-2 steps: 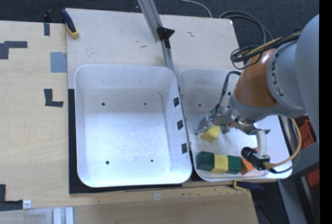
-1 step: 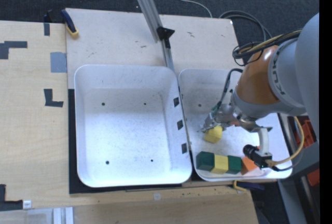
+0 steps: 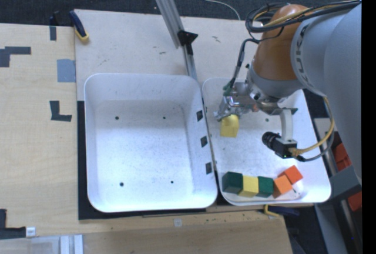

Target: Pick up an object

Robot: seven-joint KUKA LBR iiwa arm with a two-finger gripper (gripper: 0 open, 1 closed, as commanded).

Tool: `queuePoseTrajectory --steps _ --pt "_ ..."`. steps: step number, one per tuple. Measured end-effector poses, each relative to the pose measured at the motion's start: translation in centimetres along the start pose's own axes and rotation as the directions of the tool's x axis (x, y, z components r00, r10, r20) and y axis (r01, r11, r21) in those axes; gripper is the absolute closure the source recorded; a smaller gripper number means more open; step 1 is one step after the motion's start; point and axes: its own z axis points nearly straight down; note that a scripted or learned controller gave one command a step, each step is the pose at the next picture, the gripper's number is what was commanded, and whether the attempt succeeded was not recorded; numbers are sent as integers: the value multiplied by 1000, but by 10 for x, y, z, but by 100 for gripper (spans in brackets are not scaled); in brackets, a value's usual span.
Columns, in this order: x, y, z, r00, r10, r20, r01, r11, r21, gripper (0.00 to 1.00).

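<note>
My gripper (image 3: 228, 113) hangs over the left part of the right bin (image 3: 314, 188), near the wall between the two bins. A small yellow block (image 3: 230, 126) sits right under the metal fingers and looks held between them, lifted a little off the bin floor. Along the right bin's front wall lies a row of blocks: a dark green one (image 3: 233, 181), a yellow one (image 3: 249, 186), another green one (image 3: 265, 186) and an orange one (image 3: 288, 179) with something white beside it.
The left bin (image 3: 94, 129) stands beside the right one. A slanted metal rail (image 3: 167, 3) runs down from the top to the bins' shared wall. The grey arm and its cables cover the right bin's back right part.
</note>
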Motion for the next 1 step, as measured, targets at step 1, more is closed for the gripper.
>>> queuePoseTrajectory --steps 1 --pt "79 -28 -27 1000 -1 -2 1 1000 8 100"
